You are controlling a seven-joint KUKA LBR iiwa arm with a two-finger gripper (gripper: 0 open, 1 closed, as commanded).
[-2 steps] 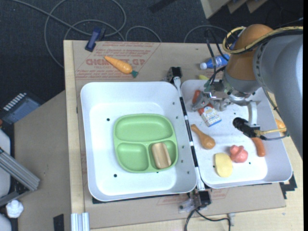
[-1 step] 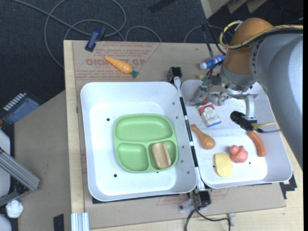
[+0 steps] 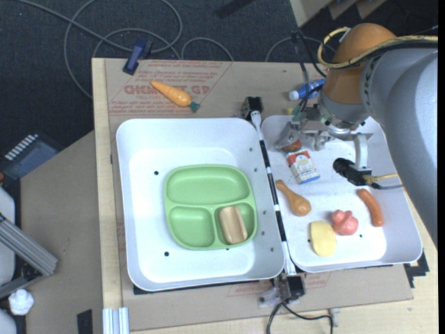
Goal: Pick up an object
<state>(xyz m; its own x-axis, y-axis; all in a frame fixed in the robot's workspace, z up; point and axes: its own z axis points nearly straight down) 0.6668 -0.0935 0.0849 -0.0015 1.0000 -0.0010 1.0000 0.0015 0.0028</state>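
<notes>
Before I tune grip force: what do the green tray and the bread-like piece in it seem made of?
Green tray: likely moulded plastic, matte with a soft sheen, one even colour, rounded compartment walls. Bread-like piece in its lower right compartment: probably toy plastic or rubber, smooth and evenly tan; the view cannot settle how hard it is.

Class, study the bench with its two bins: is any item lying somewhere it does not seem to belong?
Yes. A toy carrot lies on the cardboard sheet behind the left bin, outside both bins. The other small items sit inside the right bin or on the green tray.
</notes>
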